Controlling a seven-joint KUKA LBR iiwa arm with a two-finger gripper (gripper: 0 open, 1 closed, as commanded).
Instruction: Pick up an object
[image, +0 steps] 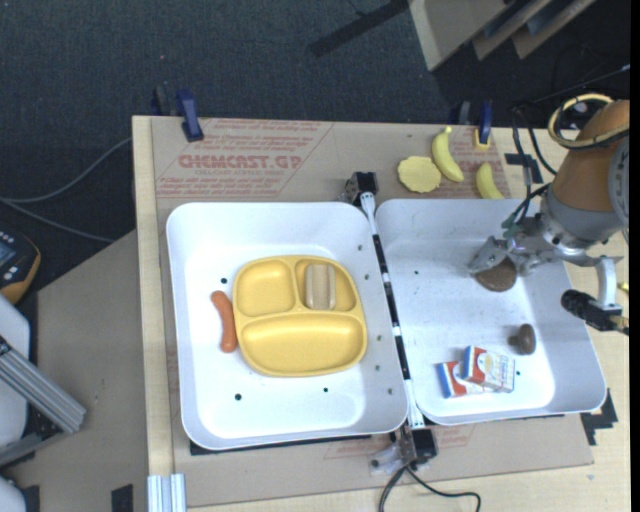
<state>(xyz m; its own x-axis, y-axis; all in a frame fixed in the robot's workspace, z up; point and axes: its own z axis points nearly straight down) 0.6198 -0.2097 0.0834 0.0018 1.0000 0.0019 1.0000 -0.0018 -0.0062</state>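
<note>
My gripper (503, 262) is low over the upper part of the right bin (430, 300), reaching in from the right, and it looks open. A brown rounded object (497, 279) lies on the bin floor right at the fingertips, touching or nearly touching them; it is not lifted. A smaller dark brown lump (522, 339) lies nearer the front, apart from the gripper. A red, white and blue carton (478, 371) lies flat near the bin's front edge.
The left bin (200, 250) holds a yellow divided plate (262, 345) with a tan piece (320, 285) in its upper right compartment, and an orange sausage (226, 320) beside it. Two toy bananas (450, 155) and a yellow disc (420, 173) lie on the bench behind the right bin.
</note>
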